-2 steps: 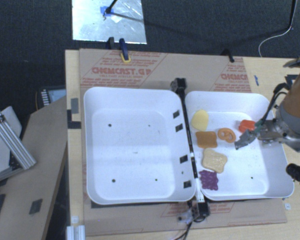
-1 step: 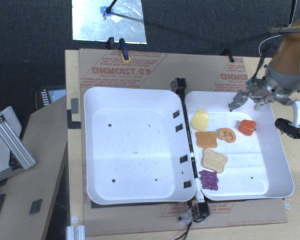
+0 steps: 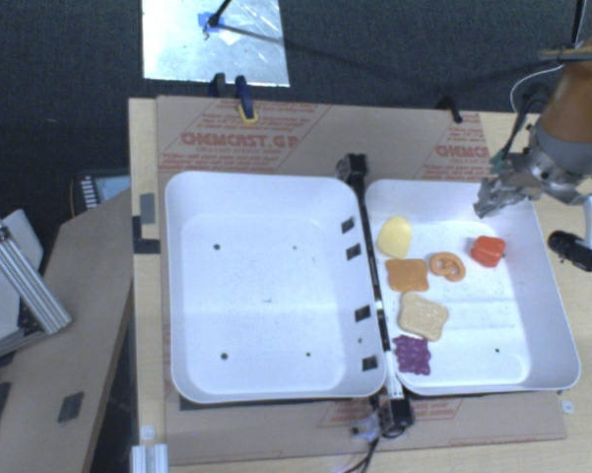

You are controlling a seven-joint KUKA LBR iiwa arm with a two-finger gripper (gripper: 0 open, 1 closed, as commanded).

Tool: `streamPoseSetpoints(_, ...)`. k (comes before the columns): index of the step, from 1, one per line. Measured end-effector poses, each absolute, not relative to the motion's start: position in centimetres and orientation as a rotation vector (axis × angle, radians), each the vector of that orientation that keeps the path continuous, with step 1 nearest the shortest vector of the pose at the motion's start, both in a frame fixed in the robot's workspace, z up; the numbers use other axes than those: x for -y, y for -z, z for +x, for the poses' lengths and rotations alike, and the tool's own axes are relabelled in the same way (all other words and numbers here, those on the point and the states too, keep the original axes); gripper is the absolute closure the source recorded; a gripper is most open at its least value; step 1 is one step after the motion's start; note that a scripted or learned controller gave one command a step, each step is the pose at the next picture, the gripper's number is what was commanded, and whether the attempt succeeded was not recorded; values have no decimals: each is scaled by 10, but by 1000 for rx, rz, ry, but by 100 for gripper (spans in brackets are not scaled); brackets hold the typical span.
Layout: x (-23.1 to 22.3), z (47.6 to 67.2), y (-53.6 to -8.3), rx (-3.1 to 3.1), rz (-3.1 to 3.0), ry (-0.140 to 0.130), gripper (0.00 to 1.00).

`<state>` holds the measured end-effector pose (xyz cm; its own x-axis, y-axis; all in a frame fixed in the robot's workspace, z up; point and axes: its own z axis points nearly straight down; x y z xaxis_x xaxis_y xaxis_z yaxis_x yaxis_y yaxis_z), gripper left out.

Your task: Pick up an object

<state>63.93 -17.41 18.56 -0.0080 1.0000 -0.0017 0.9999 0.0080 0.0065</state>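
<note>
Six small toy foods lie in the right white bin. Nearest the gripper sits the red plastic pepper, probably light, stiff and slick; grasp across its body. Finger state: cannot tell. Gripper hovers above the bin's far edge.

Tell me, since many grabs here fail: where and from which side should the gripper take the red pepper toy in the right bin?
Take the red pepper toy across its chunky body, coming straight down from above. It sits apart from the pretzel beside it and off the right bin's wall, so fingers likely fit on both sides. The gripper hangs just above it near the bin's far edge.
</note>
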Motion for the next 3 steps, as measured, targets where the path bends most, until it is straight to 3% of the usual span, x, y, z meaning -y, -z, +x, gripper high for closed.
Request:
streamPoseSetpoints(1,209,545,-173,-2219,2229,5,100)
streamPoseSetpoints(2,136,568,-250,-2229,2204,-12,100)
streamPoseSetpoints(3,61,512,-343,-2231,2204,-14,100)
